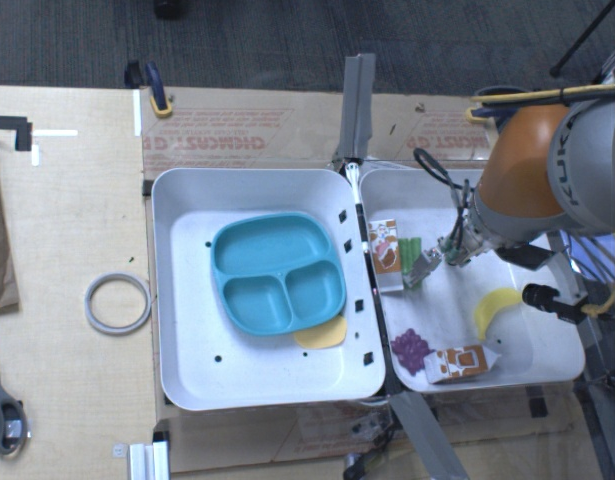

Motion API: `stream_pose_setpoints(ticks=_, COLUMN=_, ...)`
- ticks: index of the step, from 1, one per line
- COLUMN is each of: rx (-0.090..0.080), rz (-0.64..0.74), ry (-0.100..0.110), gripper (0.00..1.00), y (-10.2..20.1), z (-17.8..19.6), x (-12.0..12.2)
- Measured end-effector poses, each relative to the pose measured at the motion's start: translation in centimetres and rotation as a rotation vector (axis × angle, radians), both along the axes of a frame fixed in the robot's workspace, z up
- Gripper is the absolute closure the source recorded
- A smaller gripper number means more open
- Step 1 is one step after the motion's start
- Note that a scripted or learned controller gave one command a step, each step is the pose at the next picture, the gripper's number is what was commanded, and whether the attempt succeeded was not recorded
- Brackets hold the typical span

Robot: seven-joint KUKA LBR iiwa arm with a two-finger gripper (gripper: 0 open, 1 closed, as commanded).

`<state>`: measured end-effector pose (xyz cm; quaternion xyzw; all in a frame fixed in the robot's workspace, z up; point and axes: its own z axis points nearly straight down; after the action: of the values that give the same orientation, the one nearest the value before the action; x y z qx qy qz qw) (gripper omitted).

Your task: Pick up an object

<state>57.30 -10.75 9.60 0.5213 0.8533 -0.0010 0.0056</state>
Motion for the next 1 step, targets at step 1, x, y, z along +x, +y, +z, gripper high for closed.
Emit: stream_pose_setpoints(ticks=1, rx=0.000, rz=-0.159, ry=0.005, gripper=0.00, y=-0.01, z=-0.28, x=2.69)
